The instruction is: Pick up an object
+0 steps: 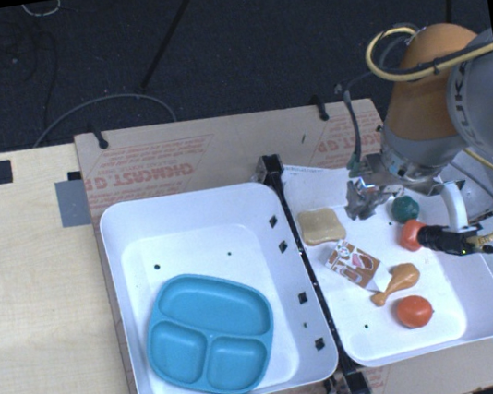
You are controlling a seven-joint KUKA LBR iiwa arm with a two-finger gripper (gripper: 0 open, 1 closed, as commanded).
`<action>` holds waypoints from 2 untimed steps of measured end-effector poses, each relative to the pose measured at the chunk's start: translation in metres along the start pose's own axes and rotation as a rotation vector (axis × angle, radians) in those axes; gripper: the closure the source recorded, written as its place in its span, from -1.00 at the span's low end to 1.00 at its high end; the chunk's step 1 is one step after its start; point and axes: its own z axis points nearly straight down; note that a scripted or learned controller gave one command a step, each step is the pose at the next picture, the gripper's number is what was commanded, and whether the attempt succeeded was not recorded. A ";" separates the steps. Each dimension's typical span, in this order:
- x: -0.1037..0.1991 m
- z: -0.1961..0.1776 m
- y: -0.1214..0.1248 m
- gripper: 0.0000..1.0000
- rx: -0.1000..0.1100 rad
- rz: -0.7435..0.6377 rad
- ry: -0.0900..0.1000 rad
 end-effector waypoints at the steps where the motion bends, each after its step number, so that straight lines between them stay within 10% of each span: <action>1: -0.001 -0.052 0.000 1.00 -0.001 -0.006 0.000; 2: 0.050 -0.057 -0.024 1.00 0.004 -0.009 0.001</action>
